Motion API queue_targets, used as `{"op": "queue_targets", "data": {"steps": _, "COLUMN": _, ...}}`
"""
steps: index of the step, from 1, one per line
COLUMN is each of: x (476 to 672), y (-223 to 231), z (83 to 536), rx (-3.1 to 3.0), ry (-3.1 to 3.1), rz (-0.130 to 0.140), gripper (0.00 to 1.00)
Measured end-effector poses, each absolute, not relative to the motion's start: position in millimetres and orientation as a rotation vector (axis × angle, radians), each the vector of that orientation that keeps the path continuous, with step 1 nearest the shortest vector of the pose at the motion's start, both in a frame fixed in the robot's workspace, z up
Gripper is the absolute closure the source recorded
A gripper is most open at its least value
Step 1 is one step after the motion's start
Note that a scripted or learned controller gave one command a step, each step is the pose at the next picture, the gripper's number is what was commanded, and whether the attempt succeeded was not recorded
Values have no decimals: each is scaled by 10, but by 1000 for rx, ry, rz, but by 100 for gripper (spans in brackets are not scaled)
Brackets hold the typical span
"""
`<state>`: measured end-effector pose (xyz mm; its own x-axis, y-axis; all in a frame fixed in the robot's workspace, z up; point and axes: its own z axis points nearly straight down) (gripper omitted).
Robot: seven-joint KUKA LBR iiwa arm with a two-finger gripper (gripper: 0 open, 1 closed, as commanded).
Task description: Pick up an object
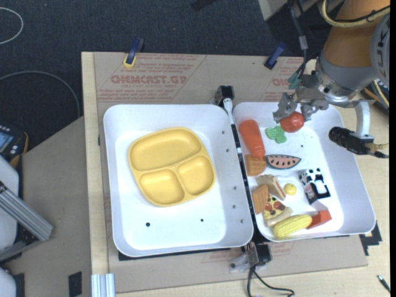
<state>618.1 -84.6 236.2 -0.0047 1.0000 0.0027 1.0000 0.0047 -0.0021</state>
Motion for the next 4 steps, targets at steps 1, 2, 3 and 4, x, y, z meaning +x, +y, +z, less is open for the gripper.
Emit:
{"op": "queue_targets", "data": {"steps": 1, "x": 5989, "y": -291, "z": 2415, "rx": -2212, "ry": -2225, "rz": -1, "gripper": 100}}
{"op": "queue_targets", "data": {"steps": 2, "x": 5747, "y": 227, "z": 2444, "rx": -2211, "ry": -2224, "rz": 1, "gripper": 100}}
{"op": "queue_targets", "data": {"steps": 3, "x": 5409, "y": 632, "z": 2247, "rx": -2212, "ry": -2223, "rz": 5, "gripper": 100}}
{"op": "queue_targets", "data": {"steps": 4, "x": 5340, "y": 774, "z": 2180, "rx": -2217, "ry": -2220, "rz": 4, "gripper": 100}}
